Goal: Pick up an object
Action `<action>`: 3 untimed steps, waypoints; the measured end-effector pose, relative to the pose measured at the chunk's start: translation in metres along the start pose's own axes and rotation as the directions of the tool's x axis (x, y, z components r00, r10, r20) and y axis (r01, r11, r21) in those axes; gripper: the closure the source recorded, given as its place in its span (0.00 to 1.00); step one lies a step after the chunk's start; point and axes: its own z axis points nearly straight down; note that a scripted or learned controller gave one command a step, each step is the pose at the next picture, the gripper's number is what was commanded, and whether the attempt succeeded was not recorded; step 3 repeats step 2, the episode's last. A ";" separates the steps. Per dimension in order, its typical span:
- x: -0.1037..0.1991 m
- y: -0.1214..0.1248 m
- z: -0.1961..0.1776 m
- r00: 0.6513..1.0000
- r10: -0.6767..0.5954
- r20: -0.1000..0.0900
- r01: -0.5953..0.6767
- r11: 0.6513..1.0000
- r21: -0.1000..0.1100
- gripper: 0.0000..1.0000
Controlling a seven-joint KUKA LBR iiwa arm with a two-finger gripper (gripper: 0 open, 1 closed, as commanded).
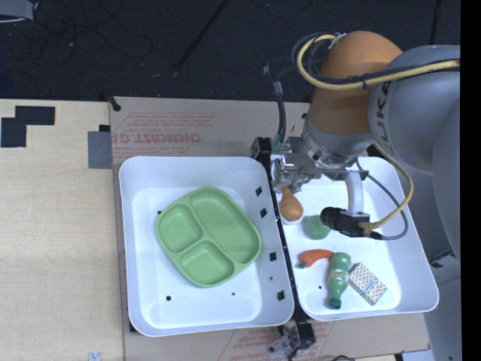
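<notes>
As arm leans over right bin (421, 292), claw (289, 180) approx. at pear (290, 205).

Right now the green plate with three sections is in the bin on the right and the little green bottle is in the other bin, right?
Not quite. The camera view shows the green plate with three sections in the left bin, not the right one. The little green bottle is in the other bin, the right bin, beside a small patterned box.

A pale wooden bench (52, 232) meets a dark floor (150, 28) strewn with cables (203, 21).
</notes>
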 end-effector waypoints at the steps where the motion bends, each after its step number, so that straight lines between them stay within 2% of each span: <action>1: 0.059 -0.017 0.009 1.000 -0.001 0.000 0.001 1.000 0.000 1.00; 2: 0.057 -0.016 0.009 1.000 0.002 0.002 -0.002 1.000 -0.001 0.00; 3: 0.057 -0.016 0.009 1.000 0.002 0.002 -0.002 1.000 -0.001 0.00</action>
